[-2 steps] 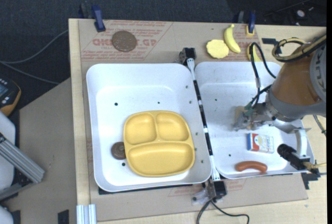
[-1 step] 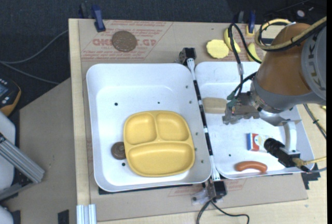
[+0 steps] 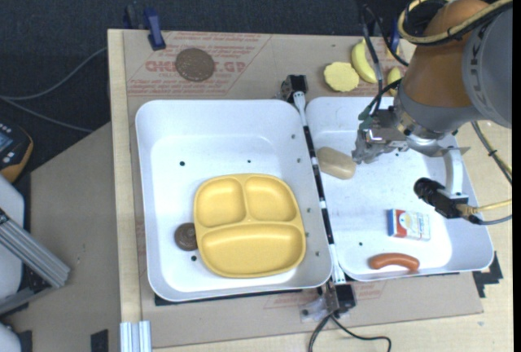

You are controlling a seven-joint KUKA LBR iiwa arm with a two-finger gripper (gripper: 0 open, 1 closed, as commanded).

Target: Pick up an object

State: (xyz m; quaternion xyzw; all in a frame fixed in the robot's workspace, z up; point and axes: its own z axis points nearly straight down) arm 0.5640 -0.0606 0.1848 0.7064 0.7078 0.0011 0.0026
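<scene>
Here, left bin with yellow tray, right bin with sausage, pincer state unclear.

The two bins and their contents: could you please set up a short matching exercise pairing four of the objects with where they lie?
Things:
1. yellow divided plate
2. sausage
3. beige oval piece
4. brown disc

Places:
A. right bin, near front edge
B. left bin, in the middle
C. left bin, tucked against the plate's left side
D. right bin, by the divider between bins

Pairs: 1-B, 2-A, 3-D, 4-C
</scene>
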